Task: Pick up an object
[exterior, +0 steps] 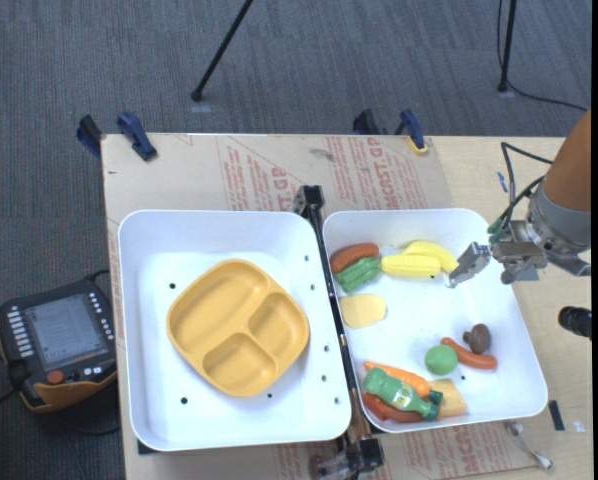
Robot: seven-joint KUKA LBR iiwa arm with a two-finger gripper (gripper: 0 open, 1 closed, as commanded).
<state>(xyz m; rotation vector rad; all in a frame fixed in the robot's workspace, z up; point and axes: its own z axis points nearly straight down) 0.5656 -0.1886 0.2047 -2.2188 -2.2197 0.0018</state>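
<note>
While hanging over the two-o'clock part of the right bin [531, 366], points the tool [494, 268] toward nine o'clock, fingers spread, nothing pinched between them. Reaches in from three o'clock on the grey arm [564, 213] with its orange band.

Leaves every toy lying loose on the floor of that bin. Finds, nearest the tool at its nine o'clock, a yellow banana [434, 252] touching a yellow corn cob [409, 266]; just short of touching the tool, though hard to tell. Continues toward nine o'clock with a green vegetable [359, 274] and a red sausage [354, 256] pressed against each other near the bin's eleven-o'clock corner. Places a pale yellow disc [363, 311] at nine o'clock of the bin's middle, apart from the rest.

Moves on to four o'clock: a brown lump [477, 338], a red-orange carrot [471, 356] and a green ball [441, 359] close together. Ends at six o'clock with a heap: a green bottle [404, 392] on top of another carrot [397, 376], a red piece [387, 409] and a pale block [448, 401].

Holds, in the left bin [144, 268], a yellow divided tray [237, 325] lying flat. Carries both bins on a tabletop [229, 173] with blue clamps [137, 134] along its twelve-o'clock edge. Shows a control pendant [54, 343] on the floor at nine o'clock.
</note>
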